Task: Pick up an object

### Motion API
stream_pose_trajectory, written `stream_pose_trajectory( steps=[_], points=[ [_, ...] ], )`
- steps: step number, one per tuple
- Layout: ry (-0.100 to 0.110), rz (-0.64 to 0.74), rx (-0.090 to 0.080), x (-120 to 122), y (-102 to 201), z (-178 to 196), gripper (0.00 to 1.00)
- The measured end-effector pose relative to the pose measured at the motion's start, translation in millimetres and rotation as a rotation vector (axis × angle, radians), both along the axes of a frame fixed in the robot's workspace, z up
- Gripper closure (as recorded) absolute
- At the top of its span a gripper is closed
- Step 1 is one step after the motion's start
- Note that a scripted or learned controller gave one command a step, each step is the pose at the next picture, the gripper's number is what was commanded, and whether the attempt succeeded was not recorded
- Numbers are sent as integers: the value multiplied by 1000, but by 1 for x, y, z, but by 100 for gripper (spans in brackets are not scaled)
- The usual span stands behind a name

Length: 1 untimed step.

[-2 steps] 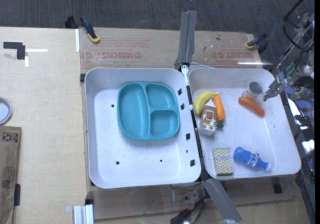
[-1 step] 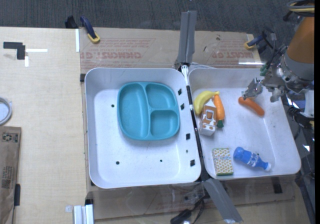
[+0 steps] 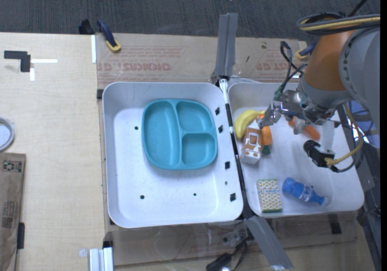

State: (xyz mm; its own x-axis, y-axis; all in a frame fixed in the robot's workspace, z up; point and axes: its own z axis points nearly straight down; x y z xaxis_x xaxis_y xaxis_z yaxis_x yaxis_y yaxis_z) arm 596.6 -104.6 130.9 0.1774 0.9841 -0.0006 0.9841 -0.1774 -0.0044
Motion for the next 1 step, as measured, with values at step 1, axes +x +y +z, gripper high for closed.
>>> stream_pose_trajectory(
  steps=[1],
  points=[
    [-3,168,-1,-14,38,60,0]
  ],
)
